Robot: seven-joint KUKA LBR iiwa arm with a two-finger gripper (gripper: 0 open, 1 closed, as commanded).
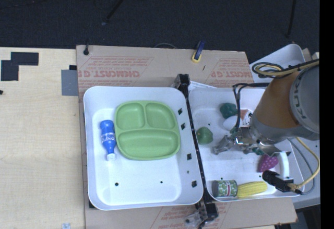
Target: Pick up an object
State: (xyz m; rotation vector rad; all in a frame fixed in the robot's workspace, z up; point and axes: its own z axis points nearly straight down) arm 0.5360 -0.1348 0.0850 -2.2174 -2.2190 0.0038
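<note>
- Camera view from above takes in two white bins side by side: the left bin (pixel 99 181) and the right bin (pixel 209 110).
- Left bin holds two things: one green divided plate (pixel 146 130) with three compartments near its middle, and one blue bottle (pixel 107 139) lying just beside the plate at 9 o'clock.
- Right bin holds one green ball (pixel 204 135) at its 9 o'clock side, one teal lump (pixel 227 110) toward 12 o'clock, one bunch of purple grapes (pixel 267 161) toward 4 o'clock, and one small can (pixel 225 188) touching one corn cob (pixel 252 188) along the 6 o'clock rim.
- One arm (pixel 284 108) reaches in from 3 o'clock; its gripper (pixel 222 147) hangs low over the middle of the right bin, near the green ball at its 10 o'clock.
- Whether the gripper is released or clenched I cannot tell.
</note>
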